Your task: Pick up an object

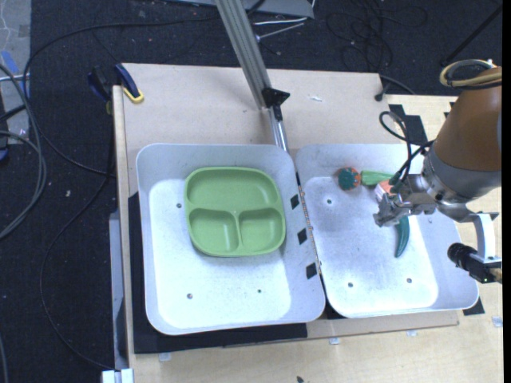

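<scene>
One gripper point(393, 214) sits at the right of the frame, low over the right bin point(351, 286); whether it is apart or together cannot be told. Just below it, a teal tool point(402, 238) lies on the bin floor, apparently touching the gripper. Up-left of the gripper lies a small toy point(349, 179). At frame centre-left, a green tray point(235, 211) rests in the left bin point(215, 302).

Two white bins point(239, 309) side by side on one surface point(200, 102). One green divided plate point(235, 211), three compartments, in the left bin. One teal curved piece point(402, 238) and one small toy point(358, 179), green and orange, in the right bin. One arm point(471, 142).
</scene>
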### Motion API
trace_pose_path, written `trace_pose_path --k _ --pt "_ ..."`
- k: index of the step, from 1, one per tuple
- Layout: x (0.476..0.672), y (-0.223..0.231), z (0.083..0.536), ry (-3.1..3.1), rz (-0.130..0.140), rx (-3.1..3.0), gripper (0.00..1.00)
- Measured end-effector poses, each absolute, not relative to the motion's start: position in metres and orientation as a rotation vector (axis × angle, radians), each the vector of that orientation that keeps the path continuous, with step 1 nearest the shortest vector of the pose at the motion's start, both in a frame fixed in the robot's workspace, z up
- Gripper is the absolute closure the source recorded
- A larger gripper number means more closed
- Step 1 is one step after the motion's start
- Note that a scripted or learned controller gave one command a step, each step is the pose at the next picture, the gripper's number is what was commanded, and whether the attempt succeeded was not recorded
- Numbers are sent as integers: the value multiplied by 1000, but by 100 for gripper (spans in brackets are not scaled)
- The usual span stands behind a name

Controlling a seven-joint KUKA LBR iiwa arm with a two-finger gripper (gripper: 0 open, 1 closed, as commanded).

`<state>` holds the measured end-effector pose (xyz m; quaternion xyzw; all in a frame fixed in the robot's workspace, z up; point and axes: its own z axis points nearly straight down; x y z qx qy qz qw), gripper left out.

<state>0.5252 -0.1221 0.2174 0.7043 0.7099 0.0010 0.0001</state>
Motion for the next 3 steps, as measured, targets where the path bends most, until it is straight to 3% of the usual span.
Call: trace_pose_path --k 3 --pt "529 24 235 2230 1 2214 100"
